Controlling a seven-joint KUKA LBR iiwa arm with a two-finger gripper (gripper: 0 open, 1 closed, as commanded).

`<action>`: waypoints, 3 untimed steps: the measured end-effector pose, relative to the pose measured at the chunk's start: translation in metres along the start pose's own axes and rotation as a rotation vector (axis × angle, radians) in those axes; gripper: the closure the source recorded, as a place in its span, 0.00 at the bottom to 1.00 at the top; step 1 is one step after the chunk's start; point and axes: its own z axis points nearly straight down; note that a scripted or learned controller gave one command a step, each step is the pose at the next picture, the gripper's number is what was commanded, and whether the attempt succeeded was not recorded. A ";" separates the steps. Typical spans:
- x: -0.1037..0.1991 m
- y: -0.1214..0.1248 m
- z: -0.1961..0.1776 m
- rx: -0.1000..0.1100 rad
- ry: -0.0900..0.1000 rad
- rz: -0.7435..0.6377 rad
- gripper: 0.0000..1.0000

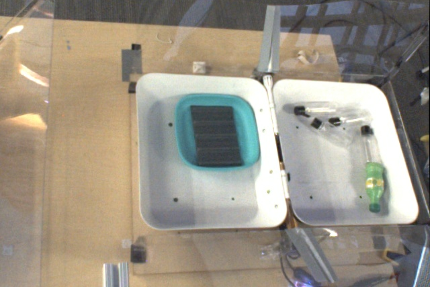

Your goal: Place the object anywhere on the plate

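1. Teal plate point(217, 131) with a dark ridged insert sits in the left bin point(161, 198), toward its far edge.
2. Green bottle point(373, 186) lies near the right bin's point(322, 198) right edge; clear tubes point(329, 116) along its far edge.

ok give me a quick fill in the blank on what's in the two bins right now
1. The teal plate sits in the ____ bin.
2. A ____ ridged block lies on the plate.
3. The green bottle lies in the ____ bin.
4. Near that bin's far side lie clear tubes with ____ caps.

Missing words: left; dark; right; black
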 end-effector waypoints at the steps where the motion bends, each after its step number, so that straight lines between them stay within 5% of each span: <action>1: 0.001 0.000 0.000 0.000 0.000 0.164 0.00; 3: -0.007 0.005 0.001 0.002 -0.001 0.493 0.00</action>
